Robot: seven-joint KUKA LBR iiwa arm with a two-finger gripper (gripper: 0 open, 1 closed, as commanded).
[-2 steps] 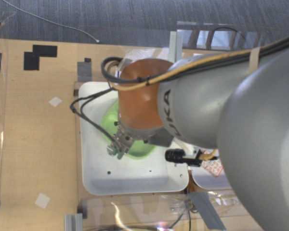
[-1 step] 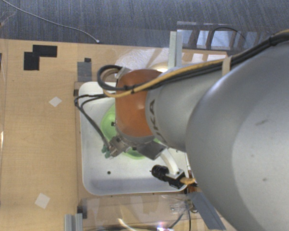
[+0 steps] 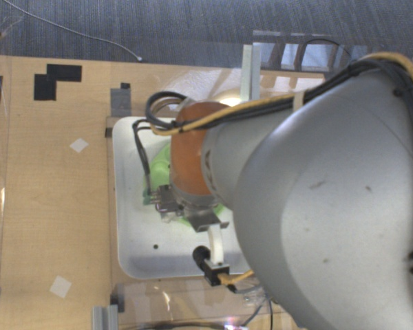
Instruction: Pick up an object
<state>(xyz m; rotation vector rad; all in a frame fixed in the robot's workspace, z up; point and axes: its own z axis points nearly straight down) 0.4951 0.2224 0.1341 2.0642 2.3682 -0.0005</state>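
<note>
Green object under the wrist

A green object (image 3: 162, 165) lies in the white bin (image 3: 134, 246), partly hidden beneath the gripper (image 3: 175, 205), showing to its left and below. Whether the gripper grasps anything cannot be told; the grey arm (image 3: 316, 205) covers the bin's right part

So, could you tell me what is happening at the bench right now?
The grey arm with the orange band has reached down into the white bin, its wrist low over a light green object lying there. The arm's bulk covers most of the bin, and the gripper itself is hidden beneath the wrist, so it is unclear whether anything has been grasped. Black cables loop off the wrist.
</note>
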